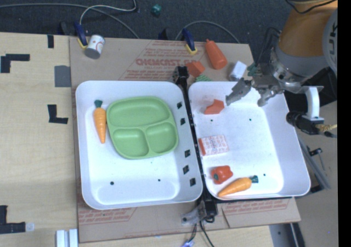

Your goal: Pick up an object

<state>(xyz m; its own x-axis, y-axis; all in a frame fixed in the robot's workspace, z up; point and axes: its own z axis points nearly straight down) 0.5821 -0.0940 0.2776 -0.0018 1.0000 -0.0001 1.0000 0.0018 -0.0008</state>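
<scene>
Two white bins sit side by side on the worktop (33, 131). The left bin (90, 185) carries a green divided plate (142, 126), with a toy carrot (100, 122) lying just beside the plate's left edge, leaf end toward the far side.

The right bin (279, 158) has four things in it. An orange wedge (214, 107) lies near the far left corner. A small packet with red print (213, 144) lies near the middle of the left side. A red pepper (222, 173) and a second carrot (237, 185) lie close together at the near edge, the carrot's green tip pointing right.

The arm (307, 27) comes in from the right, and its gripper (251, 92) hangs over the far part of the right bin with its fingers spread apart and nothing between them. The left finger (237, 92) is just right of the orange wedge; whether it touches it cannot be told.

Beyond the bins, on a cardboard sheet (153, 59), lie an orange bottle-shaped toy (215, 54), a smaller orange piece (196, 68), a white cube (238, 69) and a small can (95, 45) on its side. Cables run across the dark floor behind.
</scene>
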